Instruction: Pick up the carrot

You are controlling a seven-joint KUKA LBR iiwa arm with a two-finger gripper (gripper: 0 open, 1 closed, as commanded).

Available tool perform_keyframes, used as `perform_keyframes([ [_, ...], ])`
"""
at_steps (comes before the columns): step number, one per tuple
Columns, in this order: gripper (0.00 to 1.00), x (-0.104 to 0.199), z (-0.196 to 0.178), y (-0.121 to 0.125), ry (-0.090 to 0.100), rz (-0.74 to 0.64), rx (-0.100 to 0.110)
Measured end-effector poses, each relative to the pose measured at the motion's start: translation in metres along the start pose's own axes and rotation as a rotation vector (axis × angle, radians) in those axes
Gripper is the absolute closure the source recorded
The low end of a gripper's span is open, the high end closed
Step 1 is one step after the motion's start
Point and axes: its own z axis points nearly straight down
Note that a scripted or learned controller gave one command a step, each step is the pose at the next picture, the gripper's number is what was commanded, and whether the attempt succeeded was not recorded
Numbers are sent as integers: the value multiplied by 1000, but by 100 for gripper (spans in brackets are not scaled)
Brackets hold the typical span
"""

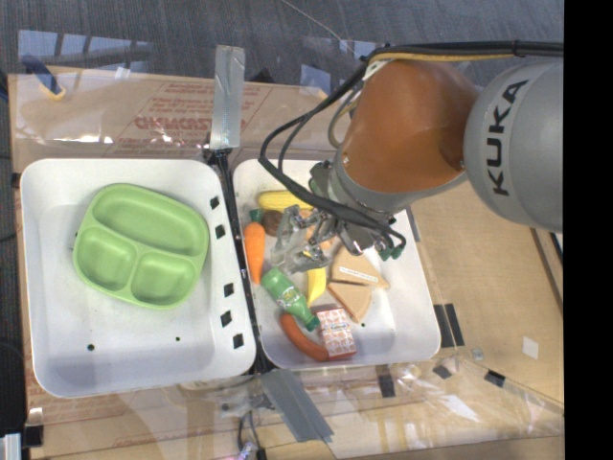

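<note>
While the grey arm (498, 151) hangs over the right bin (421, 329), its claw (308, 238) sits just right of the carrot (255, 250), which lies by that bin's left wall; claw's grip cannot be judged.

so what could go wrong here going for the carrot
1. The carrot lies tight against the left wall of the right bin, so one side of the tool may hit the wall.
2. The green bottle sits right at the carrot's lower end, with the corn just above; a slightly off descent could grab or shove those.
3. The red sausage is similar in shape and colour, so it could be mistaken for the carrot.
</note>
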Motion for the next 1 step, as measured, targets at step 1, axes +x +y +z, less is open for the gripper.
perform_keyframes([
  [1,100,-42,11,21,1,-463,-3],
])
